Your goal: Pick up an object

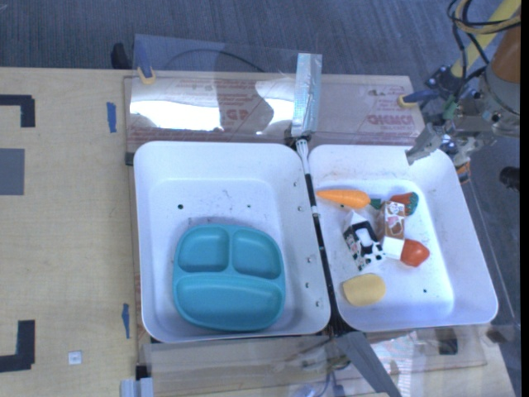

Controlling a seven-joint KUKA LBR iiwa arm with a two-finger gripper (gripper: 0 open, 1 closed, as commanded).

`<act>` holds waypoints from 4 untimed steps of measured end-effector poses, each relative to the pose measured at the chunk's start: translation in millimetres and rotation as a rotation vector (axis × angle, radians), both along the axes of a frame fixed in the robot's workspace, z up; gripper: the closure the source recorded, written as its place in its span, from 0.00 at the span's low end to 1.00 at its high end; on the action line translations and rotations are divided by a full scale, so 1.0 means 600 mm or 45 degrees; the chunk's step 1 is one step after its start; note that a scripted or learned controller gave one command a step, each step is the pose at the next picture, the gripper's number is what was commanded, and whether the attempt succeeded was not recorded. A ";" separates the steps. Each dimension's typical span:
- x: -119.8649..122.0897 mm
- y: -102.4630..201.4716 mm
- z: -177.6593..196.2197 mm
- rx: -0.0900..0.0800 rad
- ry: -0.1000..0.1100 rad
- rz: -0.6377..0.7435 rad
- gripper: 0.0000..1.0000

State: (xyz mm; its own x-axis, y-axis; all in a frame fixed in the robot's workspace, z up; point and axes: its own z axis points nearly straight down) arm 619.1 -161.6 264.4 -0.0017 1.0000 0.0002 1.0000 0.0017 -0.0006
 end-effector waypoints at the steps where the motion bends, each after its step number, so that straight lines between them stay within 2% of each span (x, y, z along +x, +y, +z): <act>1: -0.021 -0.015 -0.056 0.001 0.004 -0.143 0.00; 2: 0.016 0.063 -0.210 0.003 0.012 -0.064 0.00; 3: 0.025 0.068 -0.256 -0.001 -0.041 -0.078 0.00; 4: -0.034 0.110 -0.288 0.000 -0.017 -0.012 0.00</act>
State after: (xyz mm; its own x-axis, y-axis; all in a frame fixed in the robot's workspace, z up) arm 599.0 -95.7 91.4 0.0078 1.0000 0.0000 0.9999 -0.0078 0.0129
